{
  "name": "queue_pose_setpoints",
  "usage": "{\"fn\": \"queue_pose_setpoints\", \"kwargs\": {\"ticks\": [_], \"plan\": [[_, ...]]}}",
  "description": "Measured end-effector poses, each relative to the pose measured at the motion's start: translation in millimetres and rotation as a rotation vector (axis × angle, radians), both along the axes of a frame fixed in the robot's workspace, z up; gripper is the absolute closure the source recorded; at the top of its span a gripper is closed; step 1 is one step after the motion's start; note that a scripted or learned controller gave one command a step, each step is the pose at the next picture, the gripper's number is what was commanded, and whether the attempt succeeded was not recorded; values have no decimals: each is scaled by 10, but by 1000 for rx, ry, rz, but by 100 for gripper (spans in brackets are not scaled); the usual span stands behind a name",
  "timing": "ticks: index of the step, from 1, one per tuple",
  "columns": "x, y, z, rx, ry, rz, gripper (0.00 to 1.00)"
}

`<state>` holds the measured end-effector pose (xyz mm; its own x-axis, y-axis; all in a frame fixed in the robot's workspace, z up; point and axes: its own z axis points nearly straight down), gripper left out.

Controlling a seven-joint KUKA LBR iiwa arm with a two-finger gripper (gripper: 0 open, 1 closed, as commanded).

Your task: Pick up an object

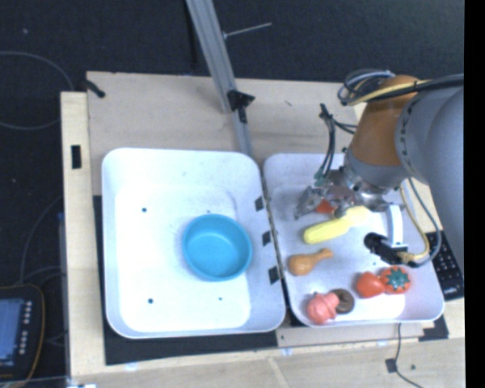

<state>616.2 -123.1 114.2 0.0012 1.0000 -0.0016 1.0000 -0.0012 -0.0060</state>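
My gripper hangs low over the back half of the right bin, under the grey arm with its orange band. A small red-orange thing lies right at the gripper's tip; whether it is held I cannot tell. Just in front of it lies a yellow corn-like piece. Nearer the front are a tan drumstick-shaped toy, a red tomato with a green top, and a pink toy beside a brown ring.
The left bin holds a blue bowl near its middle. A grey metal pole slants down from the top to the gap between the bins. Wooden bench surrounds both bins.
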Motion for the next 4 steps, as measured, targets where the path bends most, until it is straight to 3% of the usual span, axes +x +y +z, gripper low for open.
{"fn": "queue_pose_setpoints", "kwargs": {"ticks": [1, 2, 3, 4], "plan": [[26, -5, 171, 3, -10, -5, 100], [81, 16, 826, 3, -11, 6, 100], [91, 7, 1085, 3, -9, 7, 100], [200, 436, 1186, 4, -8, 9, 100]]}}
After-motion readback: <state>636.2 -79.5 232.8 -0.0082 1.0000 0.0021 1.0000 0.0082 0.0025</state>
